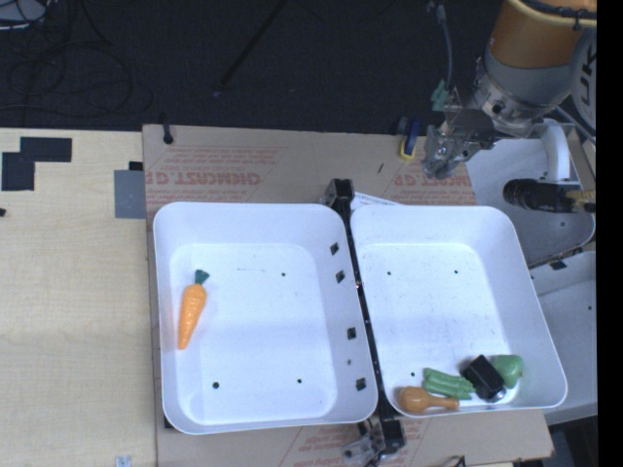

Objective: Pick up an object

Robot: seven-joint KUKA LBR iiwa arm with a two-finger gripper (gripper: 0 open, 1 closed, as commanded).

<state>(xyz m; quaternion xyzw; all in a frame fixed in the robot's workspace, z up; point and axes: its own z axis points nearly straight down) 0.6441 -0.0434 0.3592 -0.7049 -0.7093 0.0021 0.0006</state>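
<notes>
An orange toy carrot with a green top lies at the left side of the left bin. In the right bin, at its near right corner, sit a green pod-shaped toy, a black block, a green rounded piece and an orange-brown pear-shaped toy. My gripper hangs high beyond the far edge of the right bin, over the cardboard, well away from every object. Nothing is visible between its fingers.
The bins rest on a brown cardboard sheet and are joined by a black divider strip. A wooden bench top spreads to the left. Grey equipment stands at the right behind the right bin.
</notes>
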